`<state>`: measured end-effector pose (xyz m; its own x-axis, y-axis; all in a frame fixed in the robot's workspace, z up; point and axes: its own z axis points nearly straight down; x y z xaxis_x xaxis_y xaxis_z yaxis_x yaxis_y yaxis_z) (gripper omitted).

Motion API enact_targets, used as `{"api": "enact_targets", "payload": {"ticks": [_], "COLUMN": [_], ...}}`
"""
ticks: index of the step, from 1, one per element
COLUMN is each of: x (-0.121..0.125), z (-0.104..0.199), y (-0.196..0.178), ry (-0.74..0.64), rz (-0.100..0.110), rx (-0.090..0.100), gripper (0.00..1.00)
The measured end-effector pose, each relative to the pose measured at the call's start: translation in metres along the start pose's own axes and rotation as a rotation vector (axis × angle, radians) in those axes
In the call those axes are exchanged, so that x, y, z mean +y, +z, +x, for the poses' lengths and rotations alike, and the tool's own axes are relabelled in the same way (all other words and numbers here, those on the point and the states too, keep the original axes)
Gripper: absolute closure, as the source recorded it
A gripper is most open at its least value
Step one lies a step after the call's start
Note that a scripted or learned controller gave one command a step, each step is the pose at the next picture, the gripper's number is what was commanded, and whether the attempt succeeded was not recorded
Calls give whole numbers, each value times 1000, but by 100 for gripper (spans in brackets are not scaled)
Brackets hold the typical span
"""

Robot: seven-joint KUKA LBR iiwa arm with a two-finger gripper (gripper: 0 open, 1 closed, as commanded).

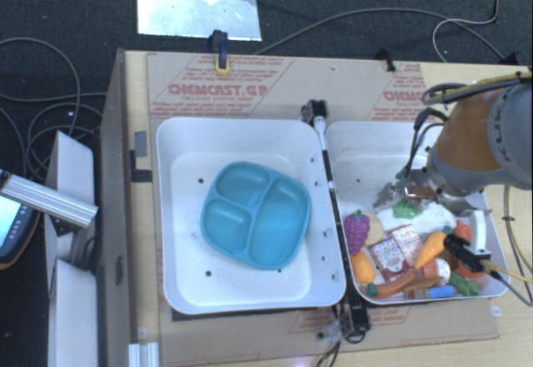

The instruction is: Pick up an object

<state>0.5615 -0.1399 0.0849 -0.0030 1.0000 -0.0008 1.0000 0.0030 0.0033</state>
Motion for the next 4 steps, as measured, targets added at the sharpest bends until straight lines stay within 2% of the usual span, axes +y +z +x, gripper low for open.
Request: {"api": "enact_targets", "payload": {"ticks": [1,2,3,4], "x": [50,19,42,28], "z": [-41,-6,-55,-56], "y": [-82,0,0,-34], "ry": [-1,0,2,1], "rz": [-3,1,1,0], "rx": [-2,0,-1,-1], "gripper": [0,0,0,0]}}
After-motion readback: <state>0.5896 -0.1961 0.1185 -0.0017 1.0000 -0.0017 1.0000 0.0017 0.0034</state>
